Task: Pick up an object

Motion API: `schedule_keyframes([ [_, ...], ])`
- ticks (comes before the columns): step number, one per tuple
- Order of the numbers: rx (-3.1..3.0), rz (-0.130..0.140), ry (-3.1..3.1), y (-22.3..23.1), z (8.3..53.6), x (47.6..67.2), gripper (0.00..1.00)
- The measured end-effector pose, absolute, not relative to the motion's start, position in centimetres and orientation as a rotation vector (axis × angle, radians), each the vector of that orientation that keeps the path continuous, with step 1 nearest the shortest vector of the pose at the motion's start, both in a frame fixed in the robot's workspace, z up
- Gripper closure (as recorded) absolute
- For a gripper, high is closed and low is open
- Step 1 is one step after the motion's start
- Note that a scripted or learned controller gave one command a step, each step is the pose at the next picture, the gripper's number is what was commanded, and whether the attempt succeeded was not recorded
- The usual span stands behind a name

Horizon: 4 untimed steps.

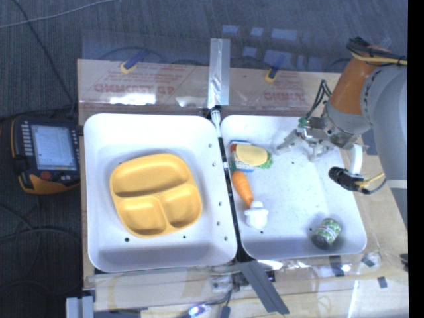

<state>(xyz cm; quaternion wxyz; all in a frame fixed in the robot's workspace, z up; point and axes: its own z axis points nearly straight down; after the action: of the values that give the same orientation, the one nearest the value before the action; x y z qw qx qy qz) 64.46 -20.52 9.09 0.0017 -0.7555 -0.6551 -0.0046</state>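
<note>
A teach pendant with a lit screen and orange trim lies on the grey carpet just left of the tabletop. Thin dark cables cross the carpet near it, and clear plastic sheeting (taped at its corners) covers the tabletop's far edge.

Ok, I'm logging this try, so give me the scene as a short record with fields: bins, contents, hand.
left bin: holds a yellow divided tray
right bin: carrot, sandwich, small white object, green can
hand: above the right bin's far edge, fingers spread, nothing between them
nearest item to hand: sandwich, apart from it
</note>
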Motion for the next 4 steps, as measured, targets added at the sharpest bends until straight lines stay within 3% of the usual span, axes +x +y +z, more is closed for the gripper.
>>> schedule_keyframes([
  [1,-2.412,-0.009,-1.986,-20.5,9.1,67.3,0.0],
  [2,-2.42,-0.004,-2.0,-20.6,10.0,67.4,1.0],
  [3,-2.778,-0.007,-1.469,-21.5,9.0,67.1,1.0],
  [4,-2.63,0.007,-1.721,-17.7,12.6,66.5,1.0],
])
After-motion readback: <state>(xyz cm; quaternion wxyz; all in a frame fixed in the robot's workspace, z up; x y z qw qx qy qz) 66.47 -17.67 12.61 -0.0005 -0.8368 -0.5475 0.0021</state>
